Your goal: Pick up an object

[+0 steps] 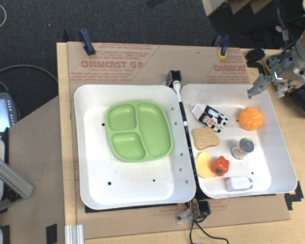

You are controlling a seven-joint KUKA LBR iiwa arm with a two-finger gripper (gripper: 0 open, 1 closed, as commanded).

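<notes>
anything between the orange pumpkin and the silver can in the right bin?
No. In the camera view the stretch from the orange pumpkin down to the silver can is bare white floor of the right bin.

We saw the arm (295, 65) cut off by the right edge, so most of it lay out of frame. Its gripper (257, 88) was small and blurred, and we could not tell how the jaws stood. The print on the black-and-white packet (211, 118) was too small for us to read.
</notes>
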